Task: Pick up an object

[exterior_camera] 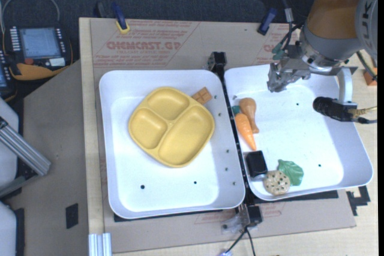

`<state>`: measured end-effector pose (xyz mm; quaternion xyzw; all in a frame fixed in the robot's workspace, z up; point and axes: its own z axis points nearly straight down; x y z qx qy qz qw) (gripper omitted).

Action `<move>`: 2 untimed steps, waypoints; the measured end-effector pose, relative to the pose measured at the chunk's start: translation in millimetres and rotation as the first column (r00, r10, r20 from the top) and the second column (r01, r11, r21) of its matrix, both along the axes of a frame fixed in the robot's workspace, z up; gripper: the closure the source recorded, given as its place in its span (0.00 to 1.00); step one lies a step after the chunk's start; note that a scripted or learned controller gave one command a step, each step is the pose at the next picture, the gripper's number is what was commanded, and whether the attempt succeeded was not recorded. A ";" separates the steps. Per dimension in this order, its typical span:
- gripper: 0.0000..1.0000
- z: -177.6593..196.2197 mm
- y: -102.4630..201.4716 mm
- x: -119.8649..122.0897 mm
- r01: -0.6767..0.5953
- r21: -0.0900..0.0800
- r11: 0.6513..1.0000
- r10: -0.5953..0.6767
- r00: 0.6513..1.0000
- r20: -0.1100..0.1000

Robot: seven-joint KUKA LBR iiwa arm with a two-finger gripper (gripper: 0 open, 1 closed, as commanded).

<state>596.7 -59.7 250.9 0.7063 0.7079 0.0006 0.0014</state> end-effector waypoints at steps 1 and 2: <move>1.00 -12.6 41.3 5.4 0.001 0.001 1.000 -0.001 1.000 -0.005; 1.00 -27.7 97.7 2.5 -0.002 0.002 1.000 0.002 1.000 -0.007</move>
